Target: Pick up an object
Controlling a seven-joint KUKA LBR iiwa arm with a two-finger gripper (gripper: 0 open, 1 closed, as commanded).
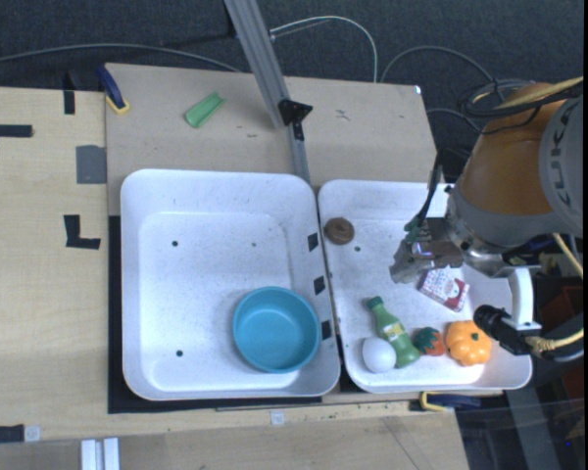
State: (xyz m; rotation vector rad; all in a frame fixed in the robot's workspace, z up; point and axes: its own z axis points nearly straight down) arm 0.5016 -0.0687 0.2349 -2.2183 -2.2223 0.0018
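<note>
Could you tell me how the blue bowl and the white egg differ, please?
The blue bowl is blue, open-topped and much larger; the white egg is small, white and closed. The bowl lies in the left bin, the egg in the right bin beside a green bottle. Both look round.

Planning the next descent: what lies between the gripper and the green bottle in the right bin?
In the camera view, only bare white bin floor separates the gripper from the green plastic bottle. The red-and-white packet lies off to the side, right of that stretch.
</note>
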